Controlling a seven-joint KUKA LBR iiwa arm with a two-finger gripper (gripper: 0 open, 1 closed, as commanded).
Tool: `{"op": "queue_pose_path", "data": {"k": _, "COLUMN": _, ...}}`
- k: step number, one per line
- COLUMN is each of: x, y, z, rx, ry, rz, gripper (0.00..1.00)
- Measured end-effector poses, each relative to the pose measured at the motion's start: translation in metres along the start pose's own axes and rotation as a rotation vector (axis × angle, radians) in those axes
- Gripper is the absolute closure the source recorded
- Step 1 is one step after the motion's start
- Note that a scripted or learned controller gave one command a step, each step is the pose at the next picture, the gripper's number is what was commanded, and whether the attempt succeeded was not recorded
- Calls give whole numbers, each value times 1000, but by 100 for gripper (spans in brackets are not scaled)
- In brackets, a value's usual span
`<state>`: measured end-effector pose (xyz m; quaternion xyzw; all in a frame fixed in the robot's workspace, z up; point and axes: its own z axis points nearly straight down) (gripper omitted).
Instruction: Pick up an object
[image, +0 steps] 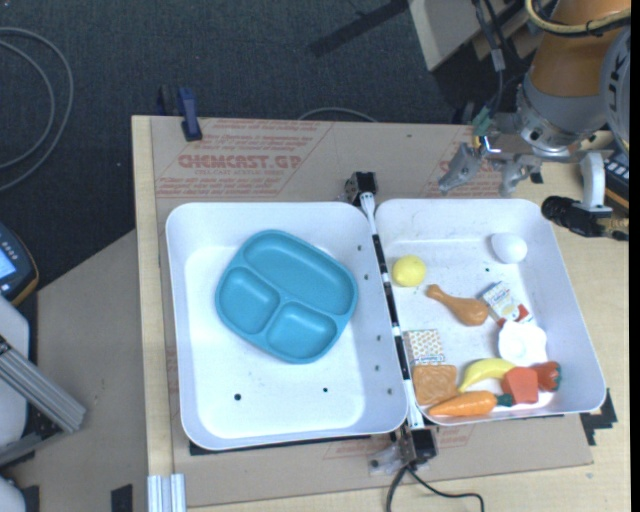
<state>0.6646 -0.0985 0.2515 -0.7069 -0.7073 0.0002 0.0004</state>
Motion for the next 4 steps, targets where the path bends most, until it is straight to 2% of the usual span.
{"op": "queue_pose_path", "data": {"k": 1, "x": -22, "y": -20, "z": 161, "rx": 18, "ry": 2, "rz": 4, "gripper": 0}}
{"op": "queue_pose_path", "data": {"k": 2, "x": -30, "y": -101, "z": 168, "rx": 8, "ry": 1, "rz": 4, "gripper": 0}}
{"op": "queue_pose_path", "data": {"k": 3, "x": -29, "y": -96, "z": 157, "rx": -3, "ry": -1, "rz": 2, "gripper": 100}}
{"op": "queue_pose_path", "data": {"k": 4, "x": 53, "y": -44, "z": 60, "rx": -15, "ry": 2, "rz": -10, "gripper": 100}}
